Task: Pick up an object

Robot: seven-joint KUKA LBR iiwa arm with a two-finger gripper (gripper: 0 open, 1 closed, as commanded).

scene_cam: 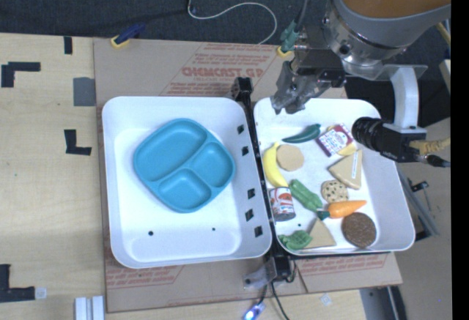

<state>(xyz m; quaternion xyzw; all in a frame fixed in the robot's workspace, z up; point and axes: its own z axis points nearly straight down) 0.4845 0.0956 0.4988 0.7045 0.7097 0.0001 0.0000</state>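
Note:
My gripper (291,102) hangs over the far left corner of the right bin (388,187), fingers open and nothing between them. Below and in front of it lie toy foods: a green chili (302,134), a banana (272,165), a tan round biscuit (290,158), a purple packet (333,139), a cheese wedge (348,169), a chip cookie (333,190), a carrot (344,209), a green pickle (305,194), a small can (283,203), a brown cookie (359,229) and a sandwich triangle (320,233). The chili is the nearest to the fingertips.
The left bin (132,231) holds a blue divided plate (183,163). A ridge with black clips (253,165) separates the two bins. A black cylinder on a white mount (381,137) overhangs the right bin's right side. A white cable (220,15) lies behind the bins.

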